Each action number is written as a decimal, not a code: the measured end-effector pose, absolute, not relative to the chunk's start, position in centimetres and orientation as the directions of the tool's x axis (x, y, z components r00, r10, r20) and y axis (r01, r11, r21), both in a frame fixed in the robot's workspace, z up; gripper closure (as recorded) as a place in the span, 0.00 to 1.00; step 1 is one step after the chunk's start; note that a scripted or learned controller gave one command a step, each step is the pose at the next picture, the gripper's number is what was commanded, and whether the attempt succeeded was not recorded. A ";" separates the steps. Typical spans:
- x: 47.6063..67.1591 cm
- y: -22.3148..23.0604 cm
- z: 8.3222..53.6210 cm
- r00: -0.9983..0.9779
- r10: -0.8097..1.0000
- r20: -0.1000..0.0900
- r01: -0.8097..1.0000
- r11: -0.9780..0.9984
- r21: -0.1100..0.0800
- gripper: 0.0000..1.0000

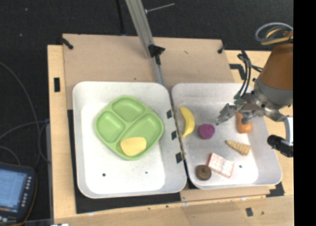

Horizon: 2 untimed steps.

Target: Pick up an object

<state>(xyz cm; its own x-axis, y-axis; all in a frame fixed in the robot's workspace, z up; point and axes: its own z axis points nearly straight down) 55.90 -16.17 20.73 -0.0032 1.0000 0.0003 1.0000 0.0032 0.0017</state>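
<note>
Camera view: wooden tabletop, two white bins. Left bin: green plate, yellow piece. Right bin: banana, purple ball, cone. Gripper fingers spread wide above an orange object; centre over it before closing.

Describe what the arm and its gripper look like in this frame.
The arm enters from the view's right: a broad orange band above a rounded grey wrist. Dark cables run down its left side, and a pale looped hose sits above the orange part. The gripper is grey metal with slim fingers, one slanting out to the left.
</note>
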 end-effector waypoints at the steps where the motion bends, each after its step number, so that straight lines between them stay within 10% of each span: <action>1: 55.9 -16.2 20.7 -0.002 1.000 0.001 1.000 0.002 0.002 0.00; 2: 56.1 -16.4 14.5 0.000 1.000 -0.001 1.000 0.000 -0.003 0.00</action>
